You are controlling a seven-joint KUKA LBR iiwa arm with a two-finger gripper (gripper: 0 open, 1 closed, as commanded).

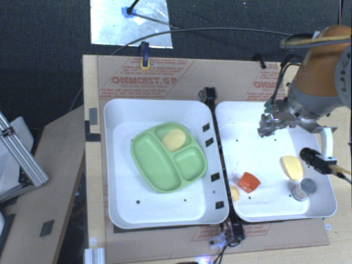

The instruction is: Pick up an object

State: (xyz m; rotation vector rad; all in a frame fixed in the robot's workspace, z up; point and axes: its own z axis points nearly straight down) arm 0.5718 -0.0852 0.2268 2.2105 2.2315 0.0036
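My gripper [268, 126] hangs over the back part of the right bin [242, 114], with nothing seen under it. In that bin lie a red object [249, 182] near the front middle, a small yellow piece [235, 193] by the left wall, a pale yellow oval object [292, 167] to the right, and a small grey can [303, 190] at the front right. The red object is well in front of the gripper and slightly to its left.
The left bin [121, 120] holds a green divided plate [159, 164] with a yellow object [175, 140] in its upper compartment. Black clips join the two bins along the middle divider [215, 147]. The arm [322, 70] stands over the right bin's far right.
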